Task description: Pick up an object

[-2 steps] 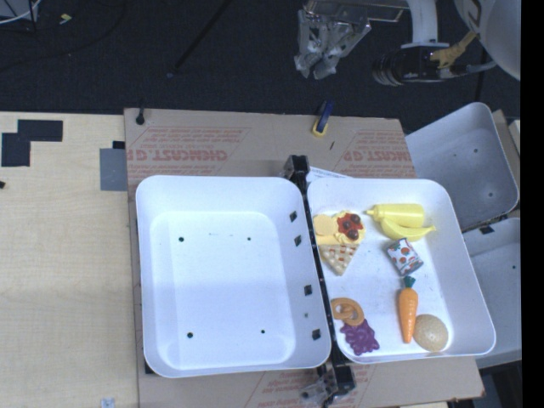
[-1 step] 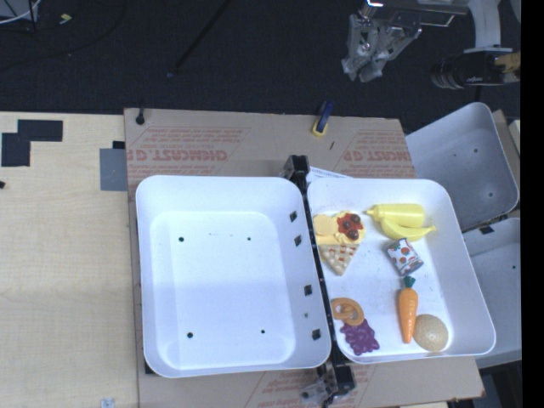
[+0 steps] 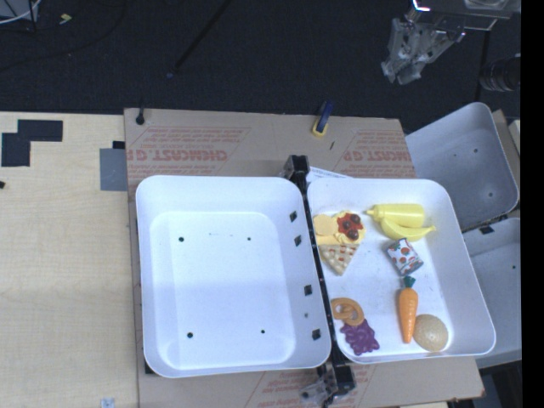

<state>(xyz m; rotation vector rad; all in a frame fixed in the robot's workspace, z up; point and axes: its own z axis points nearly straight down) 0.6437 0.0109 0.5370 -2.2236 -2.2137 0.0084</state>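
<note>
My gripper [image 3: 406,58] hangs high at the top right, well above and behind the bins, over the dark floor. In the right bin [image 3: 459,228] lie a yellow banana [image 3: 399,218], a pizza slice [image 3: 340,228] on a waffle wedge [image 3: 338,256], a small patterned packet [image 3: 402,256], an orange carrot [image 3: 408,310], a tan round piece [image 3: 432,331], a pretzel [image 3: 347,310] and purple grapes [image 3: 363,338]. Nothing sits between the fingers as far as I can see.
The left bin [image 3: 153,228] is beside the right one, joined by a black clamp strip [image 3: 308,253]. Both rest on a cardboard sheet [image 3: 212,147]. A blue-and-yellow clip [image 3: 322,120] lies behind the bins. A grey metal plate [image 3: 467,155] sits at the right.
</note>
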